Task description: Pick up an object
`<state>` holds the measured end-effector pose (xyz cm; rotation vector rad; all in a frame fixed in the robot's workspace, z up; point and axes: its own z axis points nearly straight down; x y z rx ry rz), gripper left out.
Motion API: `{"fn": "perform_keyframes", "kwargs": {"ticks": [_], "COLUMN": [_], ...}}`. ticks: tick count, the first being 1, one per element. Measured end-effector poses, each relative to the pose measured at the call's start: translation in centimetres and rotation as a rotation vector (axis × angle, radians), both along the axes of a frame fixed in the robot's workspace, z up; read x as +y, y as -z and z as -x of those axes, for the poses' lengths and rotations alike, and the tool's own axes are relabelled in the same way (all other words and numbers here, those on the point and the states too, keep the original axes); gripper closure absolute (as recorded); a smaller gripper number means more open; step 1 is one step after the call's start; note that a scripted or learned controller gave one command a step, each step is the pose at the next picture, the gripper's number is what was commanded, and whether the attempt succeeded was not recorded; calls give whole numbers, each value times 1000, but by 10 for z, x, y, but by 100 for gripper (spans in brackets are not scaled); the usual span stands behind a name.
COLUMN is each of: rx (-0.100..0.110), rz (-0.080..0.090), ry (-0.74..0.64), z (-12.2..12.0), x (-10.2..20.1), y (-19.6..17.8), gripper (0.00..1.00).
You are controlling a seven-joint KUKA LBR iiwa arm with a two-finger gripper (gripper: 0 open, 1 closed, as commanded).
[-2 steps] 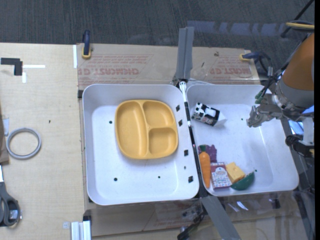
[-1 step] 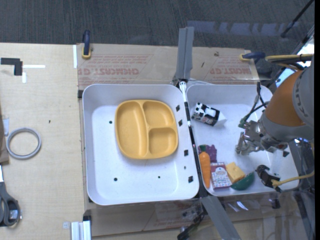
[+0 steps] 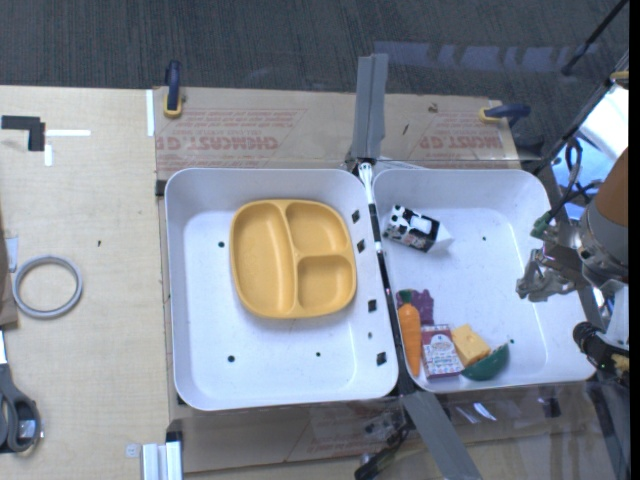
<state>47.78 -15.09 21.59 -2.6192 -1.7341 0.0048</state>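
Pincer (image 3: 537, 280) fingers too small and blurred to read. Arm (image 3: 612, 218) cut off by right edge. Scissors (image 3: 15, 418) clipped at left edge; green item (image 3: 490, 366) partly hidden under yellow block (image 3: 470, 345).

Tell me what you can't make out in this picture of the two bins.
- Gripper, camera view: too small and blurred to tell how its fingers stand.
- Arm: cut off by the right edge.
- Green thing: partly hidden under the yellow block.
- Small box: label too small to read.

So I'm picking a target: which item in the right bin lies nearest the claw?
The green piece, at the cluster's right end by the yellow cheese wedge; the carrot and black-and-white toy lie farther from the claw.
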Motion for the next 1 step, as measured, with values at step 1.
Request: {"fn": "perform_keyframes", "kwargs": {"ticks": [1], "rx": [2], "rz": [0], "ry": [399], "z": [-13], "x": [9], "y": [125], "gripper": [0]}}
